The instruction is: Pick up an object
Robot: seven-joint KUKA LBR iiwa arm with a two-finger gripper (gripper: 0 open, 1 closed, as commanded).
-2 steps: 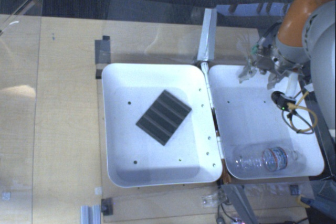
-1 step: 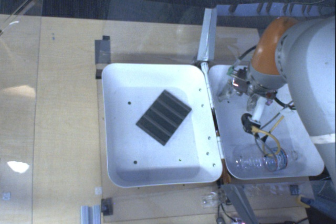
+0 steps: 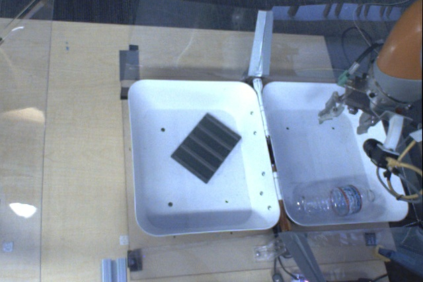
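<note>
- Nearest the camera, along the front wall of the right bin, a clear plastic bottle lies on its side, its label towards the right end, right up against the near rim.
- That bottle sits alone on the white floor, well apart from the tool.
- Over in the left bin, a dark ribbed rectangular pad lies flat near the middle, turned at a diagonal so one corner points to the near edge.
- The two bins sit side by side on the wooden tabletop, their inner walls touching down the centre.
- Further back, the tool hangs above the far right part of the right bin, reaching in from the right.
- Its two fingers are spread apart with nothing between them; one grey finger points down and left towards the bin floor.
- Above the tool, the orange band of the arm bulks in at the right, with cables looping below it.
- At the far side, a grey metal post rises from the join between the bins.
</note>
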